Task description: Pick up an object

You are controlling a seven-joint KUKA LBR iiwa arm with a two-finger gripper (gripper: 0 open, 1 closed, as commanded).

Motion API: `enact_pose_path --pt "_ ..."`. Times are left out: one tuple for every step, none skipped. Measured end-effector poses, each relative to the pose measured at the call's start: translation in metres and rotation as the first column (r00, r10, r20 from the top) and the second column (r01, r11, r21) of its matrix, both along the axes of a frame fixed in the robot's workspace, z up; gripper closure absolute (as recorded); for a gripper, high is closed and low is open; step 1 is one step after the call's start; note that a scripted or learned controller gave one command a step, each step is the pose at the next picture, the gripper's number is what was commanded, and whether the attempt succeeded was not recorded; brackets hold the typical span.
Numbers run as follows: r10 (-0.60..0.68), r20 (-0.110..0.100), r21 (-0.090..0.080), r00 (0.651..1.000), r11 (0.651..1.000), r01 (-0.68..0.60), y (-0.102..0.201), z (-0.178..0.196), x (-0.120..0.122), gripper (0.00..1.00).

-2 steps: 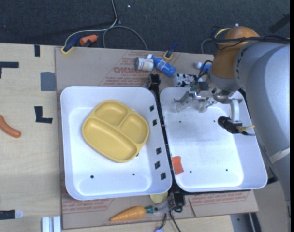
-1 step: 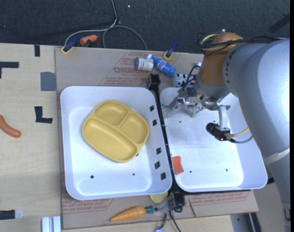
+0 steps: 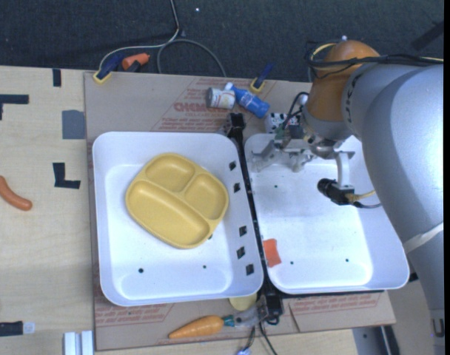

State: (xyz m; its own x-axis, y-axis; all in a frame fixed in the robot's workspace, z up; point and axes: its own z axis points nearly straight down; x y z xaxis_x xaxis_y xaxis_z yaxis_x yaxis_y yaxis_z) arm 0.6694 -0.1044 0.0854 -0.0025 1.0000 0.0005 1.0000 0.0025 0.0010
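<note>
A yellow divided plate (image 3: 178,198) lies in the left white bin (image 3: 110,272). A small orange block (image 3: 271,252) rests near the left wall of the right white bin (image 3: 380,272). My gripper (image 3: 284,152) hangs low over the far left corner of the right bin, below the orange band (image 3: 336,80) of the grey arm. It is well away from the orange block, and nothing shows in its grasp.
Beyond the bins lie a blue and white bottle (image 3: 238,98) and clamps (image 3: 121,63). A carrot toy (image 3: 197,327) sits at the front edge between the bins. A sausage toy (image 3: 12,193) lies on the bench far left. The arm covers the right bin's right side.
</note>
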Motion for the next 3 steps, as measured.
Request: enact_pose_path --pt "0.002 0.002 -0.002 1.000 1.000 -0.002 0.000 0.010 0.000 1.00" --pt "0.001 0.002 -0.002 1.000 1.000 -0.001 0.000 0.011 0.000 0.00" --pt "-0.003 -0.002 -0.002 1.000 1.000 0.003 -0.022 0.007 -0.002 0.00"
